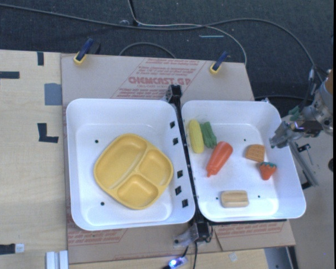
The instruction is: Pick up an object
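Nothing is picked up yet. The gripper [295,129] is parked off the right edge of the right bin [271,112], above the rim, and whether the jaws are open or closed can't be told from this angle, it's too blurry there.

The candidates are all laid out in the right bin: a corn cob [195,135] touching a green vegetable [208,134], a carrot [219,157] just beside them, a brown block [255,152], a small strawberry [267,170] and a bread piece [234,198]. A yellow divided plate [134,170] sits in the left bin [78,150].

Trouble could be expected with the corn cluster, since two things might get nudged together. The strawberry, near the wall, could be pushed away instead of caught.
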